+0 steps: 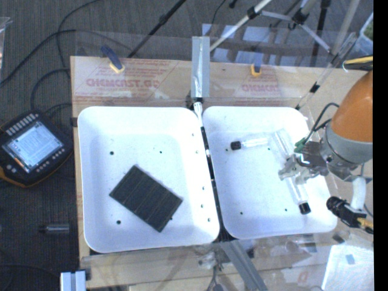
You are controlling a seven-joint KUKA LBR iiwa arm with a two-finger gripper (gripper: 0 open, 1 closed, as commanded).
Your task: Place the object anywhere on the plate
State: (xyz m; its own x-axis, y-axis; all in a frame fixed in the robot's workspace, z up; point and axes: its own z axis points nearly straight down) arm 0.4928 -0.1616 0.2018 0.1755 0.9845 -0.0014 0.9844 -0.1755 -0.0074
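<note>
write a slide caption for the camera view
KUKA arm's gripper hovers over the right bin near clear black-capped tubes; a dark ridged plate lies in the left bin.

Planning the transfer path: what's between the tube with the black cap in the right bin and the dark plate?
In the camera view, between the tube and the plate: bare white bin floor and the two bins' adjoining rims.

Robotics lab; teach pendant (31,147); tripods (285,8).

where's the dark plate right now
The plate lies flat in the left bin, toward its lower middle, well apart from the gripper over the right bin.
</note>
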